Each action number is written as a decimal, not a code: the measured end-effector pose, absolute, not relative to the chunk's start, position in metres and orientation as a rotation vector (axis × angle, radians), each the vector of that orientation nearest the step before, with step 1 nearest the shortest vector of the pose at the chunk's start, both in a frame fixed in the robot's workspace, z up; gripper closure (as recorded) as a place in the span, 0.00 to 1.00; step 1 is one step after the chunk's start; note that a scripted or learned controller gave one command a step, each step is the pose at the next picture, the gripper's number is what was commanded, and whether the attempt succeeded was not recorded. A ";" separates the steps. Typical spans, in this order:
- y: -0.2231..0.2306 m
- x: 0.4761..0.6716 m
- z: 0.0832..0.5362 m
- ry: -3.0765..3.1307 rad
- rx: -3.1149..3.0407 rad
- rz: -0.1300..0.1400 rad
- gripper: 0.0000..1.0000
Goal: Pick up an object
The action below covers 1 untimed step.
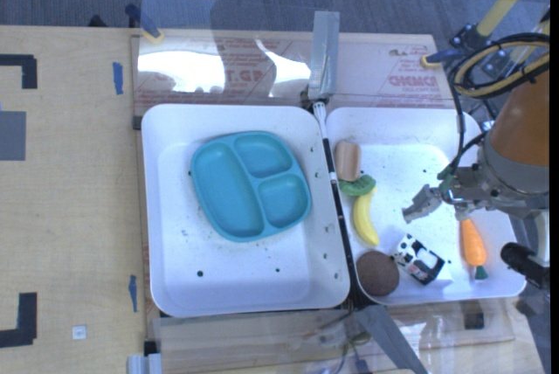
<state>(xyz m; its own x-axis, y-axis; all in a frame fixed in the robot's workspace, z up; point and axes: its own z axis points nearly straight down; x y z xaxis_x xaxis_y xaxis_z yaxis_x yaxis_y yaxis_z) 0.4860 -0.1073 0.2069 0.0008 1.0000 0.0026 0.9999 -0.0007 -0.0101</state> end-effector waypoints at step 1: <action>-0.186 0.498 0.102 -2.306 -2.131 -0.009 0.00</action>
